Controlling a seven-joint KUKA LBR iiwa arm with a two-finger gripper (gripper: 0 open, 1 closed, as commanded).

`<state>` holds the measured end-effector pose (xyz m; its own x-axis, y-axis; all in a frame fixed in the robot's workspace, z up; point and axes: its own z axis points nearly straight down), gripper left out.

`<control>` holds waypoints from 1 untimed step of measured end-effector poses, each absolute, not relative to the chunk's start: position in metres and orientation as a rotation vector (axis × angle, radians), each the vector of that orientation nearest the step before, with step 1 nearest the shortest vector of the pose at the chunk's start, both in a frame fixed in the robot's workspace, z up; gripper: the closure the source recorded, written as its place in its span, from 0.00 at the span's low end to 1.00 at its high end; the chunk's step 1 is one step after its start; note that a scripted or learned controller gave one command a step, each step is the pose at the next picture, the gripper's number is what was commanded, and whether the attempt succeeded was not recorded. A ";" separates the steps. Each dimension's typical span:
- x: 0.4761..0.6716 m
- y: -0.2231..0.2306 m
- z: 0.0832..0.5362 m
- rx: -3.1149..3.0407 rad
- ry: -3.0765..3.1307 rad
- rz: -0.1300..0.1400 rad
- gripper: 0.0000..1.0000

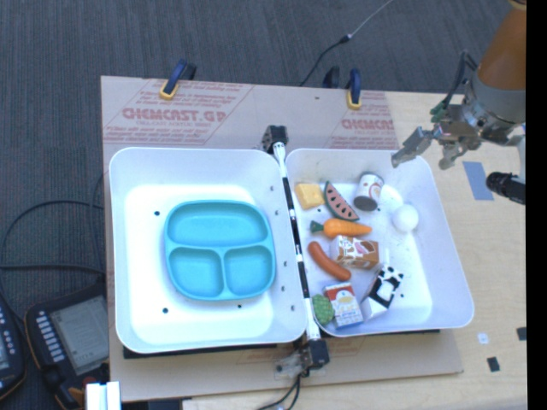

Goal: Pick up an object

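My gripper [430, 151] hangs over the back right corner of the right bin [449, 254], with its two fingers spread open and nothing between them. Below and left of it in the bin lie a small can [368, 191], a white egg [404, 218], a watermelon slice [339, 201] and a yellow cheese wedge [308, 196]. Further forward are a carrot [346, 227], a red sausage [329, 260], a brown packet [357, 252], a black-and-white carton [385, 286] and a red-and-white carton [344, 304].
The left bin [137, 229] holds a blue three-part plate [220, 248]. Two clamps [353, 88] grip the board's far edge. A cable runs off at the back. Bare bench lies right of the bins.
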<state>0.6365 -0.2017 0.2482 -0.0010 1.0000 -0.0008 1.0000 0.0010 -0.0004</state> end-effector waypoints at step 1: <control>0.642 -0.213 0.128 2.212 2.215 0.009 0.00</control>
<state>0.6418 -0.2125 0.1276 -0.0015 1.0000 -0.0037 0.9999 0.0015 0.0119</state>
